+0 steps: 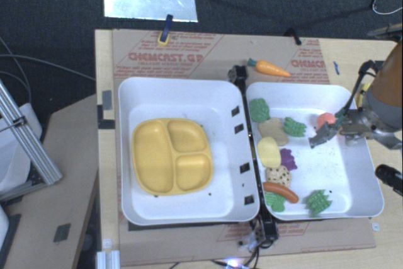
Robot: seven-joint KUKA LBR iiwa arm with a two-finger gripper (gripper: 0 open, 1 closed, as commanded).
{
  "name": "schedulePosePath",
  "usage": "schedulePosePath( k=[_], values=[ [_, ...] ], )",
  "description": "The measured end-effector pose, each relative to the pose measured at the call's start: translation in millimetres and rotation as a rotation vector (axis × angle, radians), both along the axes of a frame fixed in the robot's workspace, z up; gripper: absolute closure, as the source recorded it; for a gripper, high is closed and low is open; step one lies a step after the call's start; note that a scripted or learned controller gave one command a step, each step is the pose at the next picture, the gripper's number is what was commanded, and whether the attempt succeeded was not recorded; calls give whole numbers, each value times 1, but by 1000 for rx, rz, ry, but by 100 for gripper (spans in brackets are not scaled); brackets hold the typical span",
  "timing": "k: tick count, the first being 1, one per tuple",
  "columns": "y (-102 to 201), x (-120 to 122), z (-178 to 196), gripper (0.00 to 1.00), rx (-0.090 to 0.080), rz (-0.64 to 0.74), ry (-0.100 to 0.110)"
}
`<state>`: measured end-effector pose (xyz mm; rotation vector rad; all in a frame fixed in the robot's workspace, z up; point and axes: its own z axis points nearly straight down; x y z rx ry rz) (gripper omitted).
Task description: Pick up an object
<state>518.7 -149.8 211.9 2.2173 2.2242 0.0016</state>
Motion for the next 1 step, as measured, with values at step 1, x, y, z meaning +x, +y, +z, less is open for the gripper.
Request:
schedulePosePath(
  k=[1],
  values=[
    [55,-35,-92,0,5,4,11]
  ],
)
